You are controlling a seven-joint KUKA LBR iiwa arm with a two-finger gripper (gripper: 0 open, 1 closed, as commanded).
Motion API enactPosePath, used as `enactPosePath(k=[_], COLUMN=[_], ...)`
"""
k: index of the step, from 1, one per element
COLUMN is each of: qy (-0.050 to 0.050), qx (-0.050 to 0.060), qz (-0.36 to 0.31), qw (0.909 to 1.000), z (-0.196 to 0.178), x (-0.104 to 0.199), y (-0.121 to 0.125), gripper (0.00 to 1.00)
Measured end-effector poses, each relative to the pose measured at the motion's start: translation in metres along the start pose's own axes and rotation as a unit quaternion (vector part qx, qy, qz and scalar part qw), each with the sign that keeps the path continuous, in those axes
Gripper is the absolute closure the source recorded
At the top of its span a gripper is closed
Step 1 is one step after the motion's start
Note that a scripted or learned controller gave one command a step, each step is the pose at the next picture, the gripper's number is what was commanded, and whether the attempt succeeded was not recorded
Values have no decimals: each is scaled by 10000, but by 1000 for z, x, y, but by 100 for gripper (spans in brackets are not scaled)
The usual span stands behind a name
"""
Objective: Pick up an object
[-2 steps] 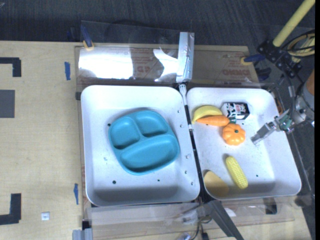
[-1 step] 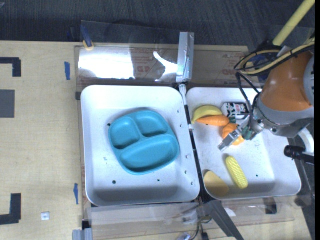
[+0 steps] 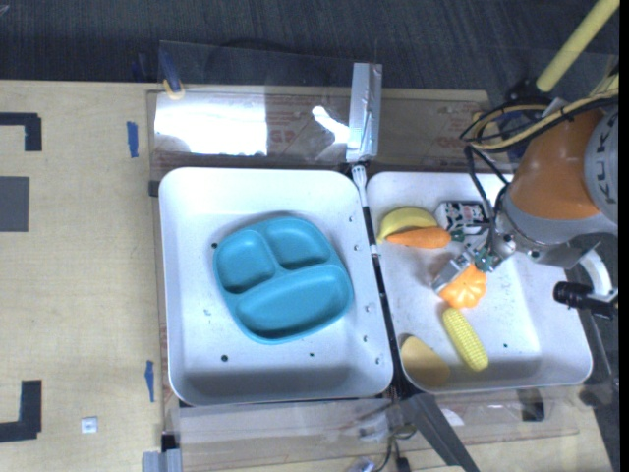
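Where the gripper (image 3: 464, 266) reaches into the right bin (image 3: 550, 362), a small orange rounded toy (image 3: 465, 289) lies directly under its tip, touching it or nearly so. From this slanted view above, it cannot be told whether the claw is apart, together or clamped on the toy. The toy sits near the middle of that bin, a little toward the left wall. Just below it, almost touching, a yellow corn cob (image 3: 464, 338) lies at a slant, its lower end pointing to the bin's front right. Up and left of the toy a carrot (image 3: 421, 237) lies crosswise, and a yellow banana (image 3: 405, 220) curves just behind it, the 2 touching near the bin's back left corner. So the cob crowds the toy on 1 side and the carrot lies near on the other. A flat tan-yellow piece (image 3: 423, 358) rests in the front left corner, near the cob but apart from it; what it is cannot be made out. The arm (image 3: 555, 175), grey with its orange band, hangs over the bin's back right part and hides the floor there. In the left bin (image 3: 187, 264), well apart from all this, 1 blue divided plate (image 3: 283, 278) with 3 compartments lies flat in the middle. Both bins stand side by side on the pale wooden bench (image 3: 69, 293).
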State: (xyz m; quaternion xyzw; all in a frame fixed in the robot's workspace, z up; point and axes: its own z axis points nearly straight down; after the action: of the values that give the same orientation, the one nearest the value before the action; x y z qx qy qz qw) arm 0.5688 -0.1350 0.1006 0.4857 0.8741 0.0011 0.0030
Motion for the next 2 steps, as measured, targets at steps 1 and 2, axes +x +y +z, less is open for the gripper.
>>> enactPosePath(k=[1, 2], qy=[-10, -26], qx=[-17, -38], qz=[7, 8], qw=[10000, 10000], z=[-10, -21], x=[0, -1], y=[1, 2], gripper=[100, 100])
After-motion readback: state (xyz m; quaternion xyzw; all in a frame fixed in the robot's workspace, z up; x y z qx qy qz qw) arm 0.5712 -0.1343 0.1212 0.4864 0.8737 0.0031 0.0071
